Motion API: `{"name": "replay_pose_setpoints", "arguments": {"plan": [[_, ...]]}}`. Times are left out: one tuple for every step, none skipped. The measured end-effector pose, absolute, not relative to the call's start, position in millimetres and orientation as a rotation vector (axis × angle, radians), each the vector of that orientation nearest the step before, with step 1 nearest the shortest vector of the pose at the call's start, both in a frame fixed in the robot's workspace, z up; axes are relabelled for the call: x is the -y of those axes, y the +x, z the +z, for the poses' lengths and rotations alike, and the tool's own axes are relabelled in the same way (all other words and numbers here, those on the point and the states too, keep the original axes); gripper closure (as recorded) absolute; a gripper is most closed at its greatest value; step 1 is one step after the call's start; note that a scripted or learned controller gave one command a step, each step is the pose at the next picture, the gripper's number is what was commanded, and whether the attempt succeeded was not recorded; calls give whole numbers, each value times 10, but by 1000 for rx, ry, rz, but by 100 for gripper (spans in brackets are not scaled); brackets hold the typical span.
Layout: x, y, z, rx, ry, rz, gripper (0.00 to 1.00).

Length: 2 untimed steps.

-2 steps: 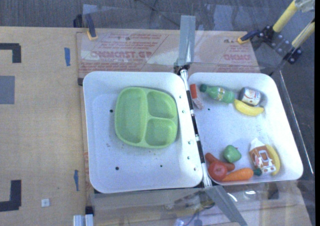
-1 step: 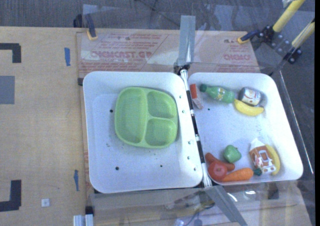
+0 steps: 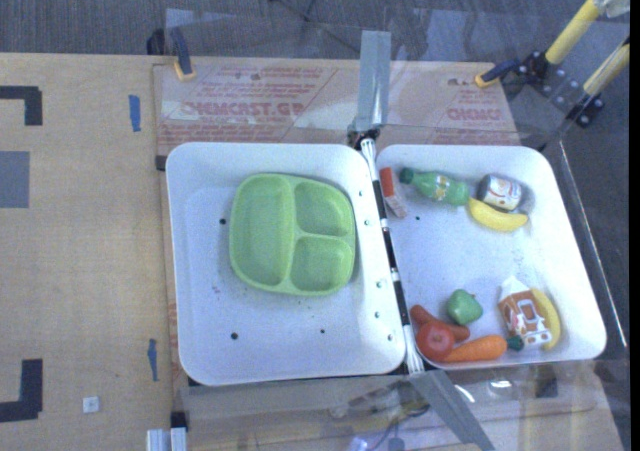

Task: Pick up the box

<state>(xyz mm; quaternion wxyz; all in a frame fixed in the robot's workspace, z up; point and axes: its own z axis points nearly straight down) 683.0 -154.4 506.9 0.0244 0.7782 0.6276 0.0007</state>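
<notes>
The box [image 3: 520, 318] is a small orange and white carton lying in the front right corner of the right bin [image 3: 440, 249]. A yellow banana [image 3: 549, 318] lies against its right side. A small dark green piece touches its front edge. Just to its left are a carrot [image 3: 478, 348] and a green pepper [image 3: 463, 306].
The left bin [image 3: 195, 269] holds a green divided plate [image 3: 293, 233]. In the right bin, a green bottle [image 3: 437, 186], a can [image 3: 502, 192] and a second banana [image 3: 498, 218] lie at the back. A red vegetable [image 3: 436, 338] lies front left, and a small red and white item [image 3: 389, 193] lies by the divider.
</notes>
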Motion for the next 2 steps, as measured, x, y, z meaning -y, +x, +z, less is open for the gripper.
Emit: {"name": "replay_pose_setpoints", "arguments": {"plan": [[1526, 6848, 5167, -1941, 2399, 3, 100], [1524, 6848, 5166, -1942, 2399, 3, 0]]}}
